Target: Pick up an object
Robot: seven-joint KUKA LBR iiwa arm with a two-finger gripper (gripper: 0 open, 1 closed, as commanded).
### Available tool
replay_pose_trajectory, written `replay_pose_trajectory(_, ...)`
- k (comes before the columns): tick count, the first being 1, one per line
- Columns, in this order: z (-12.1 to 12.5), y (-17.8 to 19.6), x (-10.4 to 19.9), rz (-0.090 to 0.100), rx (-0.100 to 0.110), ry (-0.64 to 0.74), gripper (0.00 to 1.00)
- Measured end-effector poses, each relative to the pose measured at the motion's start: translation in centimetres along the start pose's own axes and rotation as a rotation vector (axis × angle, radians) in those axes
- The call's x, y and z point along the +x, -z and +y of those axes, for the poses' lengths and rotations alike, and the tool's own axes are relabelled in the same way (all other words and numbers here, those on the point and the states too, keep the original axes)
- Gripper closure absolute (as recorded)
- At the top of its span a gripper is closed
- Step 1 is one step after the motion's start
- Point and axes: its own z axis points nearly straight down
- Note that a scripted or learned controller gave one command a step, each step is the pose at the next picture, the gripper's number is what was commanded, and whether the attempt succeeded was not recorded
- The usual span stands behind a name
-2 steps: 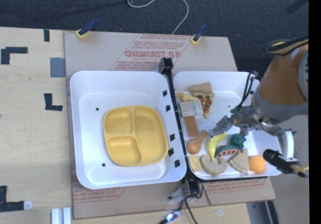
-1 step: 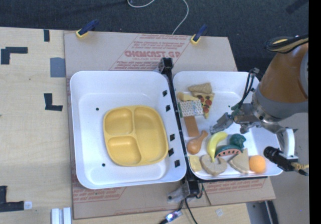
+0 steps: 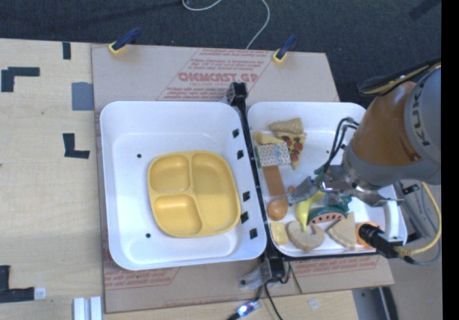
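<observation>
Toy food [image 3: 290, 182] lies heaped in the right bin [image 3: 351, 112], the pick target among it. Largest first: tabletop [image 3: 43, 168]; left bin [image 3: 122, 125] carrying a yellow divided plate [image 3: 192, 193]; arm low over the right bin. Gripper [image 3: 315, 193] sits just above a yellow banana piece [image 3: 303, 212] and a watermelon slice [image 3: 331, 217]; grip state cannot be told. Step judged: descent onto the pile. Next move calls for closing on one piece, then lifting.
</observation>
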Motion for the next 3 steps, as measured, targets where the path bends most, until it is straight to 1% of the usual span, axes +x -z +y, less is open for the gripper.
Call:
replay_pose_trajectory(1,0.4,-4.6,-0.6,-0.014,-0.023,-0.008,0.0)
replay_pose_trajectory(2,0.1,-3.7,-0.2,-0.005,-0.01,-0.003,1.0)
replay_pose_trajectory(3,0.3,2.5,-0.3,-0.002,-0.01,0.001,1.0)
